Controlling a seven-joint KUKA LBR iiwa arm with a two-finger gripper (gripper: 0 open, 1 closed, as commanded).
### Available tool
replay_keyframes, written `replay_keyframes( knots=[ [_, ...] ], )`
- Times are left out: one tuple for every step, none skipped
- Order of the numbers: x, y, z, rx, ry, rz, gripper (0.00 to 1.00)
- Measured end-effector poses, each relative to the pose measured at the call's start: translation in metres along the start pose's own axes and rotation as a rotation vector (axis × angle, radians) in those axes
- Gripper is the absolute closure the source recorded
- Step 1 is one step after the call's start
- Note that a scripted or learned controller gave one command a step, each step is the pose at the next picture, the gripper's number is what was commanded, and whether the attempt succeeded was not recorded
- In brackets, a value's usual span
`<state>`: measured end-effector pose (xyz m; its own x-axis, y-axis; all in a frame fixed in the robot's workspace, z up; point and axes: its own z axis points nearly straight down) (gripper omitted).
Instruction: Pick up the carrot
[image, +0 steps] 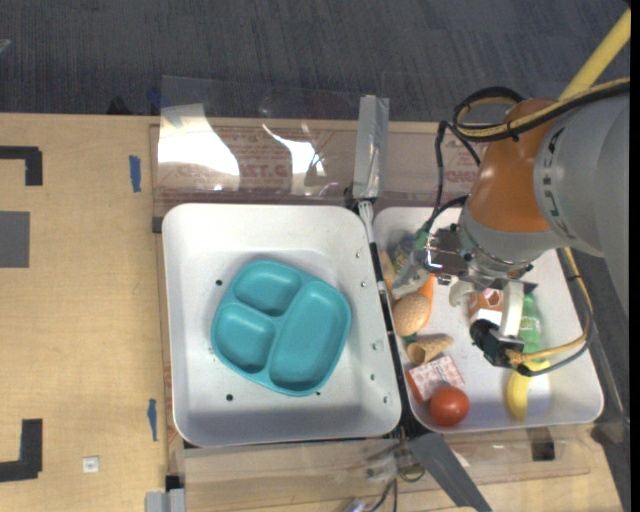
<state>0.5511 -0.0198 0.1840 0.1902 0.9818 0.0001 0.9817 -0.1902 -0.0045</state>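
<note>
While the left bin (190, 300) at centre frame carries only a teal divided plate (280, 325) lying flat on its floor, the right bin (580, 395) is crowded with toy food, which is likely why the arm is working on that side. Just right of the divider between the bins sits a tan bread-like piece (411, 314), and below it a small cone-shaped item (430, 347), a red-and-white packet (435, 374) and a red tomato (449, 405) toward the lower edge. The carrot (428, 291) shows as a short orange sliver touching the bread piece's upper right, in the upper left part of the right bin, with something green just above it that is too small to name. The gripper (470, 285) hangs directly beside and partly over the carrot, its wrist body covering most of it, so it reads as placed for a grasp there; whether its jaws are open or closed cannot be told from this angle. Further right, a green-labelled item (527, 325) and a yellow banana (516, 393) are partly masked by black cabling, and the arm's grey body is cut off at the upper right.
</note>
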Motion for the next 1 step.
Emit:
replay_keyframes(
  knots=[
    [-0.0164, 0.0612, -0.0009, -0.005, -0.002, -0.216, 0.00]
  ],
)
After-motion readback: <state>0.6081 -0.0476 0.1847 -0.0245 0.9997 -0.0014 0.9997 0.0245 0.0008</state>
